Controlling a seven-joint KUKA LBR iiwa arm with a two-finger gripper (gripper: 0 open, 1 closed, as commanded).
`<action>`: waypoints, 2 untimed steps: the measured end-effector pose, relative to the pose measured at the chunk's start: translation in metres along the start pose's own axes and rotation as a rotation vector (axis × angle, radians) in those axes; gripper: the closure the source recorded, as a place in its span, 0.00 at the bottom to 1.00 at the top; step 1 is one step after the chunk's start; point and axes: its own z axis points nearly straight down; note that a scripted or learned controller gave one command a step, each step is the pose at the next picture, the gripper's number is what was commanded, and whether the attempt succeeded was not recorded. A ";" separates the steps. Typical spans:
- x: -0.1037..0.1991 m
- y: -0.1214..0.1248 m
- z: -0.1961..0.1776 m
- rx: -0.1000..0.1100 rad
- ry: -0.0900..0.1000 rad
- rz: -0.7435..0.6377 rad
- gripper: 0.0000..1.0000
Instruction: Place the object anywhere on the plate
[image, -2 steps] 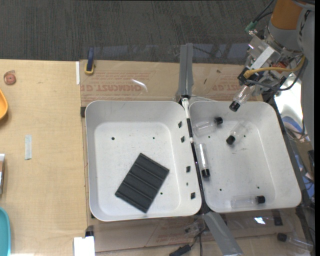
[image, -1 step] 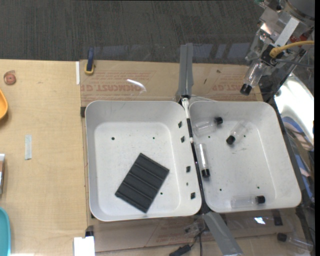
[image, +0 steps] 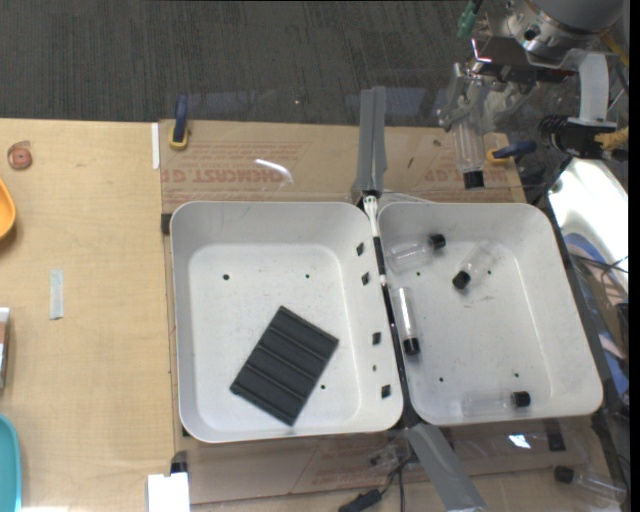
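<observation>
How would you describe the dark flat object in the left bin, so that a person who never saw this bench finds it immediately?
Start at the two white bins side by side and take the left bin. On its floor, toward the near edge, lies a black ribbed plate, rectangular and turned at a slant. The clear tubes with black caps in the right bin are small and transparent.

A dark ribbed plate (image: 286, 364), rectangular and flat, lay tilted on a diagonal in the left bin (image: 200, 240), toward its near side. Four clear tubes with black caps lay in the right bin (image: 560, 300): one (image: 415, 248) near the far left corner, one (image: 474, 270) mid-bin, one (image: 405, 322) along the left wall, one (image: 495, 403) at the near edge.
</observation>
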 end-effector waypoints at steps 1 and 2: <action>0.052 0.013 -0.001 -0.004 0.000 -0.422 1.00; 0.131 0.008 -0.001 -0.003 0.000 -0.093 1.00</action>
